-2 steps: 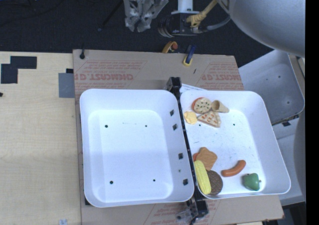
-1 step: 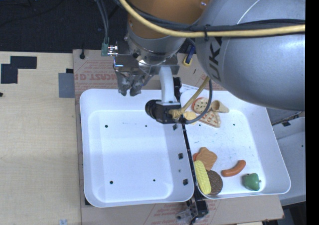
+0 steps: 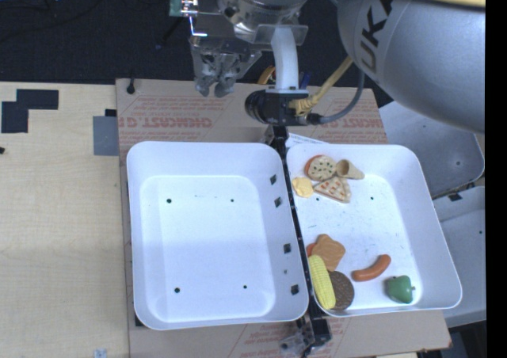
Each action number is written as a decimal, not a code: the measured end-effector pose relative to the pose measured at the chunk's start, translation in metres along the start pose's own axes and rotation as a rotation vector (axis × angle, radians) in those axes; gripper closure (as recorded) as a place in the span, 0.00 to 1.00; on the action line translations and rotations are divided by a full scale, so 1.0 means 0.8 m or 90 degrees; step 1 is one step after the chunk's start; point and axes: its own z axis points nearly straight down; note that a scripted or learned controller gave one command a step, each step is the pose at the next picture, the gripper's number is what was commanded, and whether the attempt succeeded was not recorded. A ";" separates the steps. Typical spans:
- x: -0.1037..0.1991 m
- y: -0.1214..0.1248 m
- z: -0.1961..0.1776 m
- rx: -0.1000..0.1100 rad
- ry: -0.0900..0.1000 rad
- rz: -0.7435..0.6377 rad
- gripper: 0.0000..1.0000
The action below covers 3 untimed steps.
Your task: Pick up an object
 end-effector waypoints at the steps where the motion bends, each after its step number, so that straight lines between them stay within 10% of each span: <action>1: 0.000 0.016 -0.060 0.001 0.000 -0.001 1.00; 2: -0.002 -0.047 0.139 0.009 -0.003 0.001 1.00; 3: 0.000 0.004 0.037 -0.001 0.000 0.004 1.00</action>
